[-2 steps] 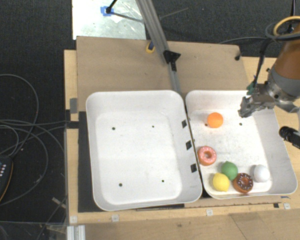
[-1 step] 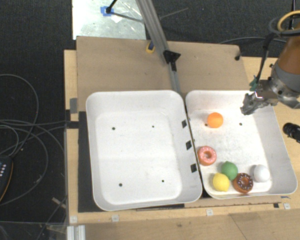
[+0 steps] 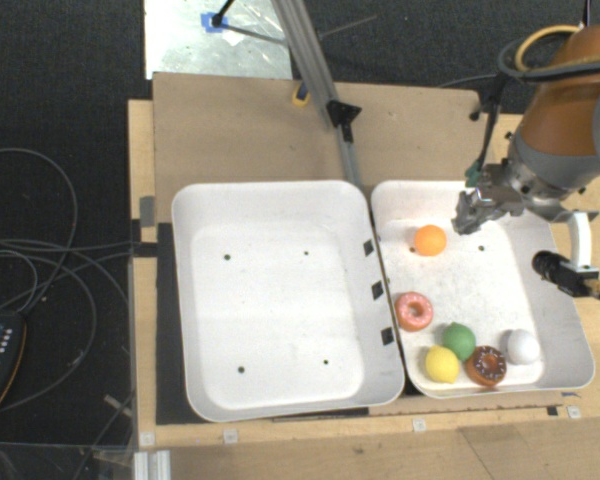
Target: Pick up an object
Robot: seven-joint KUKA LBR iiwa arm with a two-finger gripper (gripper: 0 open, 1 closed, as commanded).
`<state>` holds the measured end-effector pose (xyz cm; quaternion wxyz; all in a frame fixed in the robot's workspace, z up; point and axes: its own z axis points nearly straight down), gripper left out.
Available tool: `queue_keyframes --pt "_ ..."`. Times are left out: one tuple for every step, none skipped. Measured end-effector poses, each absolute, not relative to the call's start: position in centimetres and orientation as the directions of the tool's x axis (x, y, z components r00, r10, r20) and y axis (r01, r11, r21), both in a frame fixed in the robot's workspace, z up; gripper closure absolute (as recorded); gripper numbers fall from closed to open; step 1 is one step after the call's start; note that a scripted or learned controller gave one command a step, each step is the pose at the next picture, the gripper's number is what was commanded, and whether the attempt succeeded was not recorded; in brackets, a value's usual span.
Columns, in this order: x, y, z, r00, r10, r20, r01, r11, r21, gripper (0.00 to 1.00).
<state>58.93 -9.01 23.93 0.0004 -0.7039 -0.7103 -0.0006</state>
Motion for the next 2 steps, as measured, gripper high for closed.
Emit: queue_keyframes --pt "58.3 -4.4 24.2 -0.01 1.0 0.002 1.0 0.01 0.001 1.0" --pt "59.1 1.4 24.6 -0.011 1.0 0.003 1.0 0.011 0.003 1.0"
